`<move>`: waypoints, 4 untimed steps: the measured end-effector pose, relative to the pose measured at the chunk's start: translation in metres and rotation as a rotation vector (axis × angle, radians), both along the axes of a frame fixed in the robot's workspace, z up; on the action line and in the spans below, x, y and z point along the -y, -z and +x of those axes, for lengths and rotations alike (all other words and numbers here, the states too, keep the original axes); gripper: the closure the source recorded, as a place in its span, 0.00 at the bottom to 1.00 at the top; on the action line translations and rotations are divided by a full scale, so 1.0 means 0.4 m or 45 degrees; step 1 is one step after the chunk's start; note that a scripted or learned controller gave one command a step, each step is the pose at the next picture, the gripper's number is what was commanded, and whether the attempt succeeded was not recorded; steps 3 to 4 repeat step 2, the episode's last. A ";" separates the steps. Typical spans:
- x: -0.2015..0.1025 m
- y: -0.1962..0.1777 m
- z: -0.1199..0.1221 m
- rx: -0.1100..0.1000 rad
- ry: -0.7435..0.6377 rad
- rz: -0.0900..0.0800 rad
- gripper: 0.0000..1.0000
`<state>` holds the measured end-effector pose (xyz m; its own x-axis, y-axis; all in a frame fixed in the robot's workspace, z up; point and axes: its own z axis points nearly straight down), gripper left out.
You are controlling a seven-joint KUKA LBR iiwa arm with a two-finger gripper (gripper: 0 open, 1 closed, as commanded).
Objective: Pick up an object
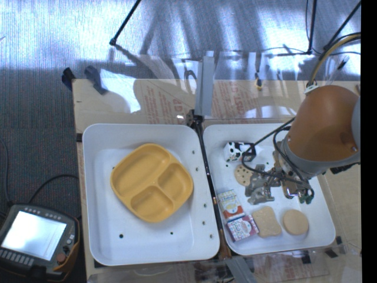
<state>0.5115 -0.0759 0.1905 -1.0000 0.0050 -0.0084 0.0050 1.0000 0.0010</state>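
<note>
**Inspector:** What is lying within the arm's reach?

**Onlooker:** Six small items are sitting in the shallow white bin on the view's right (327, 232). A round brown speckled biscuit (241, 174) is lying near the bin's middle, and a black-and-white toy cow (235, 152) is resting just behind it. Along the near side, a tan square slice of toy bread (266, 221) is lying just beside a tan round disc (295, 221). By the wall facing the other bin, a small red-and-white carton (228, 201) and a red-and-white packet (242, 228) are lying one in front of the other.

**Inspector:** And the claw?

**Onlooker:** The metal gripper (263, 186) is hanging low over that bin, just beside the biscuit and behind the bread slice. Whether it is wide or narrow I cannot tell from here, and I am seeing nothing held in it.

**Inspector:** The arm itself?

**Onlooker:** The grey arm with its orange band (324, 128) is reaching in from the right, with black cables looping beside it.

**Inspector:** Anything further out?

**Onlooker:** The shallow white bin on the view's left (97, 234) is holding a yellow plastic plate with three compartments (152, 181), sitting at a slant. Both bins are resting on a pale wooden bench (118, 102). A grey handheld control pendant with a lit screen (36, 236) is lying on the dark floor at the near left.
</note>
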 end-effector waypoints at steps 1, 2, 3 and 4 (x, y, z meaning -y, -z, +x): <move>-0.192 0.010 -0.048 -0.013 -0.218 0.001 1.00; -0.188 -0.047 -0.008 -0.009 -0.786 -0.002 1.00; -0.188 -0.047 -0.008 -0.009 -0.786 -0.002 1.00; -0.188 -0.047 -0.008 -0.009 -0.786 -0.002 1.00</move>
